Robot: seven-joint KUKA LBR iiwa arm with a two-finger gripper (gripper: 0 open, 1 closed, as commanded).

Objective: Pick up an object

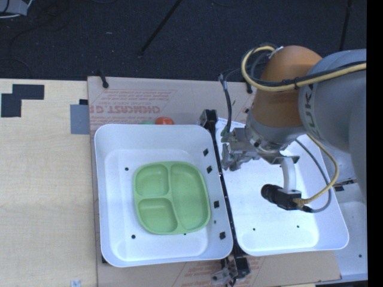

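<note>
The green divided plate (172, 197) lies flat in the left bin (114, 244), well apart from the arm; judged light, rigid moulded plastic with a slick face, best taken by its raised outer rim or a divider ridge. Farther back, the pincer (230, 160) hangs over the right bin (323, 241) near the shared wall; whether spread or pressed together cannot be told

Wood bench (42, 190) w/ cardboard sheet (137, 103); 2 white bins (114, 142) on it.
</note>
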